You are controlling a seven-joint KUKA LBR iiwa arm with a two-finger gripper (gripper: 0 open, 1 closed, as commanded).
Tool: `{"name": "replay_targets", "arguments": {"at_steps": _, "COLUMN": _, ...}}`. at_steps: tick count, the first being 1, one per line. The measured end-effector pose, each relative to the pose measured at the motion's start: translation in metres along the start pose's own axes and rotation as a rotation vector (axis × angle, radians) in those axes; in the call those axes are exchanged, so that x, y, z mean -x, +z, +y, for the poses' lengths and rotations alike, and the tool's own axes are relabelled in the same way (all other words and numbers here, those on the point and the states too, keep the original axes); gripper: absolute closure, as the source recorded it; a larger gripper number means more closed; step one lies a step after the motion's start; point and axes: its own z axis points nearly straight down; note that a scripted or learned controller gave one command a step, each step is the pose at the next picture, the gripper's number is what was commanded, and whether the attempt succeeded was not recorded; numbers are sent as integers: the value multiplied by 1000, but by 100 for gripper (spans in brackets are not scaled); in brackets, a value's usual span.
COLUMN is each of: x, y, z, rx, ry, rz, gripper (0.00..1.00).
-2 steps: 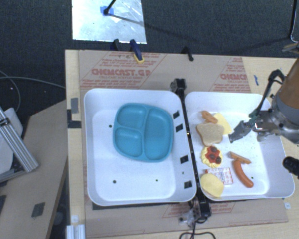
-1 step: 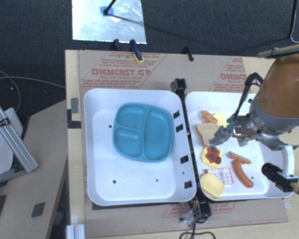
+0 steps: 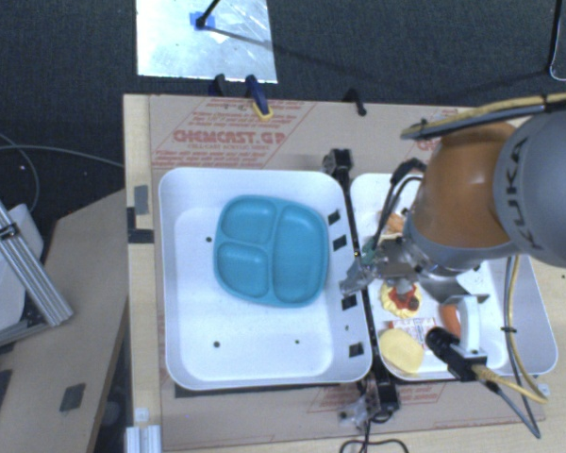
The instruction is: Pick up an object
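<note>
Gripper hangs low over the right bin; we cannot tell its state or whether it touches anything. Just beside it we see a yellow-red toy; a yellow object lies nearer the front rim.

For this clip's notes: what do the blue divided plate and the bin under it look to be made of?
The blue divided plate: probably moulded plastic, going by its uniform turquoise colour, soft rounded compartment ridges and dull satin sheen. The left bin: seemingly thin formed white plastic, smooth and slightly glossy, with rounded corners, a shallow sloped wall and a few small dark spots on its floor. Neither can be confirmed by look alone.
</note>
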Motion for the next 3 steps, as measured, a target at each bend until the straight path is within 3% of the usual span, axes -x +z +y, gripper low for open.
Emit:
{"name": "replay_targets", "arguments": {"at_steps": 1, "x": 30, "y": 22, "z": 102, "rx": 13, "ry": 7, "rz": -5, "gripper": 0}}
{"name": "replay_targets", "arguments": {"at_steps": 2, "x": -75, "y": 5, "z": 131, "rx": 11, "ry": -3, "rz": 1, "gripper": 0}}
{"name": "replay_targets", "arguments": {"at_steps": 3, "x": -36, "y": -23, "z": 158, "rx": 10, "ry": 12, "rz": -4, "gripper": 0}}
